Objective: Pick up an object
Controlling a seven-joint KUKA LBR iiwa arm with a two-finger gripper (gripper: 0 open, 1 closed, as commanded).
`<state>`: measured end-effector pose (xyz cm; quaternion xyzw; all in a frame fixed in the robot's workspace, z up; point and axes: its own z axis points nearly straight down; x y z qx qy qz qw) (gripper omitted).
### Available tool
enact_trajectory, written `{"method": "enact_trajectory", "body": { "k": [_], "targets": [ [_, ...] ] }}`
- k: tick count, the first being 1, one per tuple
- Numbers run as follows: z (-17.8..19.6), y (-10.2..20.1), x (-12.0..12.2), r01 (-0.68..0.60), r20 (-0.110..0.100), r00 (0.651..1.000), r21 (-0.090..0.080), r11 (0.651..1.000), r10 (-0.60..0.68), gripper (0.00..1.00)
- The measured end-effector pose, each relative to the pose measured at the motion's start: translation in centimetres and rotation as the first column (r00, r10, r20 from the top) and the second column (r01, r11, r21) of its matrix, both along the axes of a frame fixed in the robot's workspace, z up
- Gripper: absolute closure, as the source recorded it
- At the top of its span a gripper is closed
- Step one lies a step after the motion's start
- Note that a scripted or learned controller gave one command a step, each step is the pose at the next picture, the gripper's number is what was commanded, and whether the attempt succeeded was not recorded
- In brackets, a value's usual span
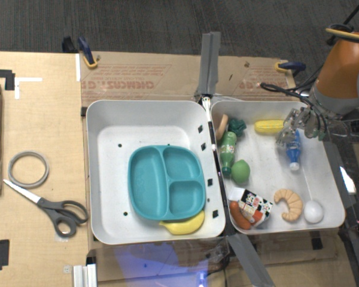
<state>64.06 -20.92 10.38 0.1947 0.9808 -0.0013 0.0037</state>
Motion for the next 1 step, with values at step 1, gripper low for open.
{"method": "enact_trajectory", "body": {
  "k": [1],
  "targets": [
    [4.86, 4.31, 0.09, 0.309, -0.001, 0.951, 0.004, 0.951, -0.309, 1.00]
  ]
}}
